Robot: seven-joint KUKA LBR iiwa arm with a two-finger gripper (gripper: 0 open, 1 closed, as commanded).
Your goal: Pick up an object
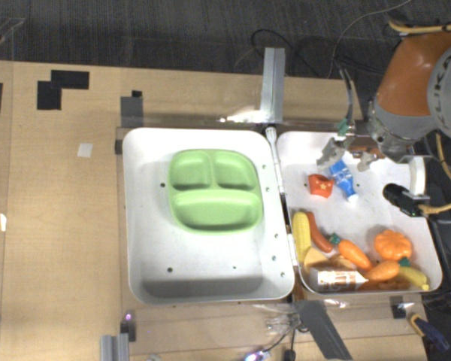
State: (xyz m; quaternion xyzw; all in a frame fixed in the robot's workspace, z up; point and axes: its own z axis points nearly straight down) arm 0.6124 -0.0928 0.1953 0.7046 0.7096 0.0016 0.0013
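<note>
The bench (52, 201) carries two white bins side by side. The left bin (146, 224) fills the middle of the frame and holds a green divided tray (213, 189) turned face up. The right bin (376, 201) sits at the right and has all the small toy food in it.

The arm (421, 81) comes in from the upper right, orange band showing, wrist tipped down over the top of the right bin. The gripper (349, 150) hangs just above a small blue item (343, 177) in the upper middle of that bin, with a little red piece (320, 186) just beside it to the left. Whether the jaws are wide or closed can't be told from this angle, and nothing is visibly between them.

Down in the lower right corner of the frame is a pile: a corn cob (302, 232), a carrot (353, 253), an orange pumpkin (392, 244).

The blue item looks like the target. It's probably light hollow plastic, stiff and a bit slick, so it could squirt out sideways. Pinching across its narrow width near the middle seems the safest bet.
</note>
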